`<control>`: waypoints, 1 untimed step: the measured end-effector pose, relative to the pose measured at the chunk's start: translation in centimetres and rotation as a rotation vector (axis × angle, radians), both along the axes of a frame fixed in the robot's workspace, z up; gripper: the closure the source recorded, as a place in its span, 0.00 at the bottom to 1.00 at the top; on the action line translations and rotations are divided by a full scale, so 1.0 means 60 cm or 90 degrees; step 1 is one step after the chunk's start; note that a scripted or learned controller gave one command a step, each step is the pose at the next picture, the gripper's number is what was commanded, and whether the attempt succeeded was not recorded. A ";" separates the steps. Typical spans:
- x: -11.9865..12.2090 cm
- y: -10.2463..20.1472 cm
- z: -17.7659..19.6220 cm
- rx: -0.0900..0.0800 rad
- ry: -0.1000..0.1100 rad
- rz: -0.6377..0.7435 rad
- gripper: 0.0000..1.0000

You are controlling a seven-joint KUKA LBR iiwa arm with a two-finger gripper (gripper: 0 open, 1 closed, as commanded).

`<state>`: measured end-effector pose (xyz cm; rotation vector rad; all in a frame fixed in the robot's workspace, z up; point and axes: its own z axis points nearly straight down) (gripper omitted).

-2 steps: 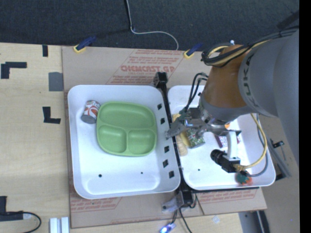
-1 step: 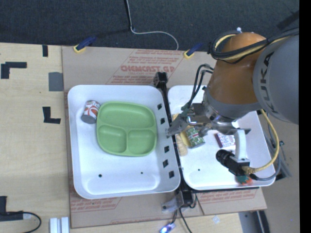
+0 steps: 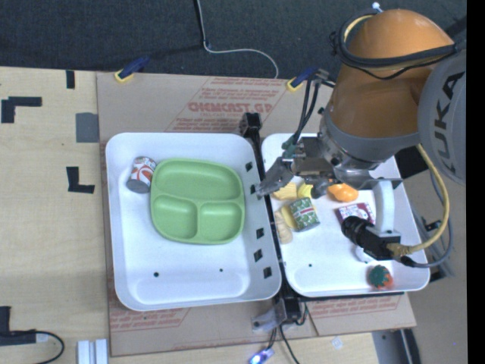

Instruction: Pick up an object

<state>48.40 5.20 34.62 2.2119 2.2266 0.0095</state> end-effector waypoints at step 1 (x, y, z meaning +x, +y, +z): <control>0.001 0.099 0.223 0.002 -0.005 0.002 0.00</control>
